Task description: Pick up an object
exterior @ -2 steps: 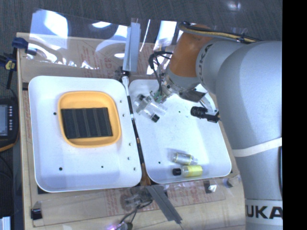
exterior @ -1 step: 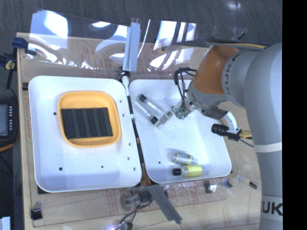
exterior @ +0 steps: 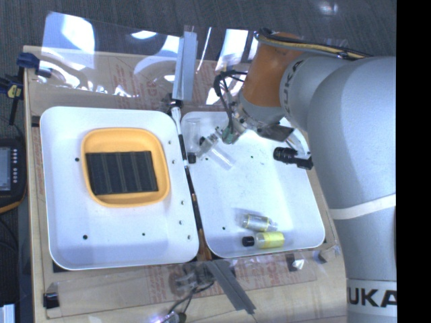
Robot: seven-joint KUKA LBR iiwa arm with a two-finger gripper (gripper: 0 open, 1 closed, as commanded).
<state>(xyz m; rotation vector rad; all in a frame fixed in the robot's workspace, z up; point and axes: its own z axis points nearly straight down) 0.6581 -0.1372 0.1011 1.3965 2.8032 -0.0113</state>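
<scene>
My gripper (exterior: 217,142) hangs low over the far left corner of the right bin (exterior: 296,200), close to the wall between the two bins. Nothing shows in its grasp. Near the front edge of that bin lie two small things: a yellow bottle with a black cap (exterior: 264,239) on its side, and just behind it a small gold and silver cylinder (exterior: 258,221). Both are well apart from the gripper, toward the near side.
The left bin (exterior: 60,214) holds a yellow tray with a dark ribbed insert (exterior: 123,167). The grey arm (exterior: 337,126) covers the right bin's right side. A clear panel and a metal post (exterior: 183,66) stand behind the bins.
</scene>
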